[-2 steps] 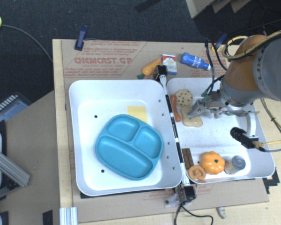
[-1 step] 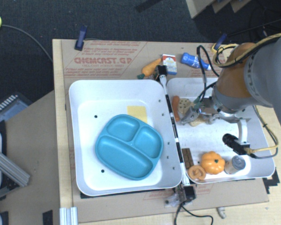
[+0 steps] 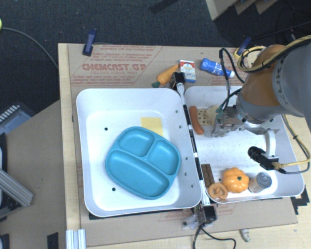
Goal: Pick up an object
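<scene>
Gripper [image 3: 221,124] low in right bin [image 3: 285,191], grip state unclear. Hot dog [image 3: 196,119] just beside it. Reaching stage, likely; next needs closing squarely, then lift.

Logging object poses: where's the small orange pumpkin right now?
In the camera view, the small orange pumpkin sits near the right white bin's front edge, between a tan ring-shaped doughnut and a grey jar.

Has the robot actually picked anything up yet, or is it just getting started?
Nothing looks lifted yet. The arm is down in the right bin, its gripper low near the hot dog. The pumpkin and doughnut lie at the near edge. The grab and lift remain.
</scene>
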You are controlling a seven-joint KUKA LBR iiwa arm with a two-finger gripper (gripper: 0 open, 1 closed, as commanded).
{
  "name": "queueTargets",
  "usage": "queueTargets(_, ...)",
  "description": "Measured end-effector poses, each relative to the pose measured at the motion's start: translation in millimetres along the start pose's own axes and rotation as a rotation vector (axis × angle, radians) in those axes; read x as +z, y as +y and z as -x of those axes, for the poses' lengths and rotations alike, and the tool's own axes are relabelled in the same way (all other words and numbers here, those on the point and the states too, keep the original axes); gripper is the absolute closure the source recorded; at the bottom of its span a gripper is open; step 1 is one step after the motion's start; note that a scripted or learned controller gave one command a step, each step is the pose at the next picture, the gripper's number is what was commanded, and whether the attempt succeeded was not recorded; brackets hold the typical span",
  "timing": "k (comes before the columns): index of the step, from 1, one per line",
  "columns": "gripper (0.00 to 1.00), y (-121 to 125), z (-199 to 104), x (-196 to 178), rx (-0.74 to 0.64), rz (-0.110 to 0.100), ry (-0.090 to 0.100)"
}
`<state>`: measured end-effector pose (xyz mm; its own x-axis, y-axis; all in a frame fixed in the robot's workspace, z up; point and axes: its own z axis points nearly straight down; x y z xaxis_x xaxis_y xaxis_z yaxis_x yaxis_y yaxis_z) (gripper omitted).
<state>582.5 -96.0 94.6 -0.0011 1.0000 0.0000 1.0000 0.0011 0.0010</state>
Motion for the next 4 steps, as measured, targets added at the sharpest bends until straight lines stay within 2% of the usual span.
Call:
queueTargets(1,1.0,64.7,-55.8,-91.5,-0.002,0.003,0.0)
queueTargets(2,0.0,63.8,-54.7,-90.2,0.0,-0.001,-0.001)
queueTargets(3,0.0,74.2,-56.3,-90.2,-0.001,0.002,-0.002)
queueTargets(4,0.0,69.6,-56.2,-90.3,0.0,-0.002,-0.001)
